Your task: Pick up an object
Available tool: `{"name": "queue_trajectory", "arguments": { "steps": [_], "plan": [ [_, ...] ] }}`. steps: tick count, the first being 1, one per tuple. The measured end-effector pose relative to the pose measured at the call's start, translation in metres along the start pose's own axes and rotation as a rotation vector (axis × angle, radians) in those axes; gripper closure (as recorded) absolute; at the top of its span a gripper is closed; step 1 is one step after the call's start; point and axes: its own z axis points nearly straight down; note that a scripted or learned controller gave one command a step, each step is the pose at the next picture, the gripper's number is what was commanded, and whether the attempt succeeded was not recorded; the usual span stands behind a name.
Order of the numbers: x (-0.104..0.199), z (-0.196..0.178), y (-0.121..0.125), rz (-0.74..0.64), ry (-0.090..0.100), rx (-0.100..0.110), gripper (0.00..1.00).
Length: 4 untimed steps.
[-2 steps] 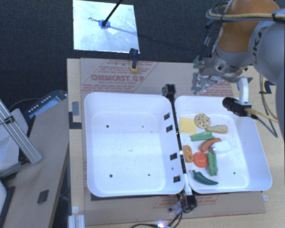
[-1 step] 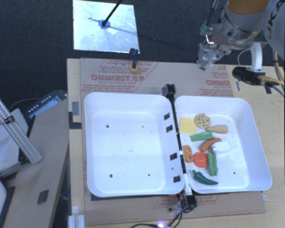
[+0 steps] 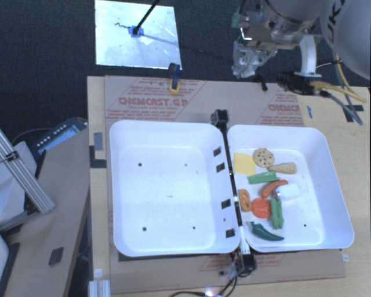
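The bench (image 3: 145, 96) is a wide board with red lettering, and it carries two shallow white bins side by side. The left bin (image 3: 124, 136) has only bare floor showing. The right bin (image 3: 333, 168) holds all the toy food, gathered in its left half close to the divider between the bins.

The grey arm (image 3: 324, 17) comes in at the far right, above and beyond the bins. Its gripper (image 3: 246, 61) hangs over the far edge of the bench, well apart from the food; whether it is open or closed cannot be told from this view, and nothing can be seen in its grasp.

Among the food, a yellow cheese slice (image 3: 244, 164) lies toward the far side, with a round cookie (image 3: 263, 156) touching its right corner and a tan wedge (image 3: 283, 169) just right of that. Nearer lie a green bean (image 3: 262, 177), a red sausage (image 3: 272, 187), a red tomato (image 3: 261, 208), a green pod (image 3: 277, 213) and an orange piece (image 3: 244, 200) by the divider. A dark green pepper (image 3: 265, 232) lies nearest of all.
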Motion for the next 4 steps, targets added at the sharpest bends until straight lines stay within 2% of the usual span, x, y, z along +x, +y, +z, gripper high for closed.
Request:
{"name": "queue_trajectory", "arguments": {
  "steps": [1, 2, 3, 4],
  "plan": [
    [0.062, -0.061, -0.016, 0.001, 0.001, -0.001, 1.00],
    [0.106, -0.108, -0.035, 0.003, 0.000, 0.001, 1.00],
    [0.124, 0.107, -0.094, 0.005, -0.007, 0.025, 1.00],
    [0.152, 0.231, -0.130, 0.003, -0.006, 0.022, 1.00]
  ]
}}
